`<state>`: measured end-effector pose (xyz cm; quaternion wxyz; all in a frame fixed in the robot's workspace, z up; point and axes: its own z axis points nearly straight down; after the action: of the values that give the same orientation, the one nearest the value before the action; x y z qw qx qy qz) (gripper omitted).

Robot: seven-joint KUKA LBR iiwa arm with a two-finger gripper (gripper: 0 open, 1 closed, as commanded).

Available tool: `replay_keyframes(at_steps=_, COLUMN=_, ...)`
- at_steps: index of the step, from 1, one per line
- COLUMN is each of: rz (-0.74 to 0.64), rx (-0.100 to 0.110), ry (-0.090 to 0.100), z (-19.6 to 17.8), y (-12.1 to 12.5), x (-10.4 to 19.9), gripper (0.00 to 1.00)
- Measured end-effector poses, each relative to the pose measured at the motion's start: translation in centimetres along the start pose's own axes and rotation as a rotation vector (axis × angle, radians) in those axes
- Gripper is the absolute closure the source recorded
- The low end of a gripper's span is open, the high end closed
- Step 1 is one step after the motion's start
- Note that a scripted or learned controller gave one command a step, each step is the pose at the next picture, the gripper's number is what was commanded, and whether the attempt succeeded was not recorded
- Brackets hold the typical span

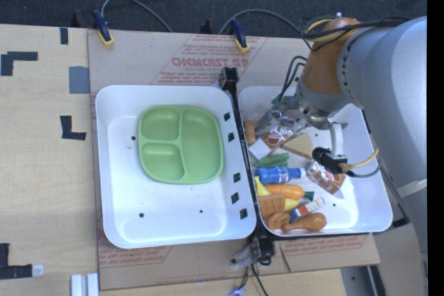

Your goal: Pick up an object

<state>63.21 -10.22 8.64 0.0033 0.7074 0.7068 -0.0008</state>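
The right bin (368, 215) holds a heap of toy foods. Among them are a blue bottle (280, 175), an orange carrot (286, 190), a tan wedge (300, 145), a brown drumstick (305, 222) and a red-and-white packet (327, 178). My gripper (283, 123) hangs low over the back left of this bin, just above a small red-brown packet (274, 137) and a white card (258, 148). The wrist and its cables hide the gripper's tip.
The left bin (118, 170) carries a green divided plate (181, 144). A black divider (239, 156) runs between the bins. The grey arm (388, 93) covers the back right of the right bin. Cables and two clamps (103, 30) lie behind the bins.
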Motion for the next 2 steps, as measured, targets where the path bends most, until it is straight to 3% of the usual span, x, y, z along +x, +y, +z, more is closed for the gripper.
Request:
replay_keyframes(at_steps=1, rz=-0.001, rx=-0.004, ry=0.000, z=-1.1, y=0.1, x=0.0, gripper=1.00)
replay_keyframes(at_steps=2, rz=-0.002, rx=0.003, ry=0.006, z=-11.8, y=-4.9, x=1.9, gripper=1.00)
